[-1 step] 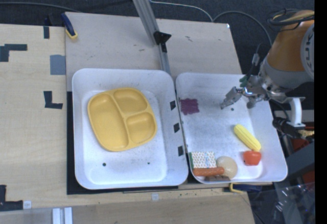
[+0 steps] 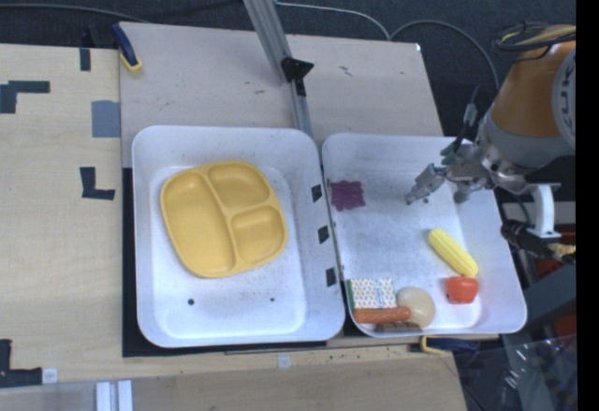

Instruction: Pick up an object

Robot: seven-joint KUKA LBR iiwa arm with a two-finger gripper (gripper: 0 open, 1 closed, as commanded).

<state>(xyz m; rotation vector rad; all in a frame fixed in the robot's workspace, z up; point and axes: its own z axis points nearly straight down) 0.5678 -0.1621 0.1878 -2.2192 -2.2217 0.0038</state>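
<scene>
Early stage: the claw (image 2: 432, 183), seemingly spread and holding nothing, hangs over the right shallow white plastic bin (image 2: 496, 241), above the yellow toy corn cob (image 2: 453, 252) and small red toy tomato (image 2: 460, 288) lying unlifted, so the grasp remains undone.

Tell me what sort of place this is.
Probably a robotics lab test bench: a robot arm with a claw reaches over two white bins holding toy food like a corn cob, with tape marks on the benchtop.

Even, soft overhead light, faint shadows, slightly blurry throughout.
</scene>
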